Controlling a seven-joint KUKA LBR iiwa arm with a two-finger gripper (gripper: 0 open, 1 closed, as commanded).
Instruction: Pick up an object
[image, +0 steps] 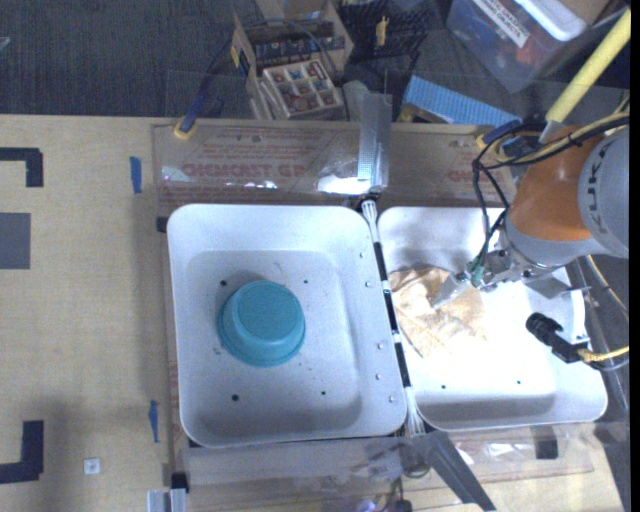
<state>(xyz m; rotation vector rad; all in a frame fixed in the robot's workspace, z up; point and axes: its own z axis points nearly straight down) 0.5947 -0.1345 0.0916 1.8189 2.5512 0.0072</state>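
Observation:
A crumpled tan, bag-like object (435, 308) lies in the left half of the right bin (500, 395), close to the wall shared with the other bin. My gripper (462, 284) reaches in from the right and hangs low over the object's upper right edge, touching it or nearly so. The grey arm with its orange band (552, 205) sits above the bin's far right corner. An upside-down teal bowl (262, 321) rests in the middle of the left bin (200, 250), far from the gripper.
A black part with a yellow cable (556, 337) hangs over the right side of the right bin. Cables (500, 150) loop behind the arm. Clear plastic packaging (270, 165) lies on the bench behind the bins. Boxes and clutter stand further back.

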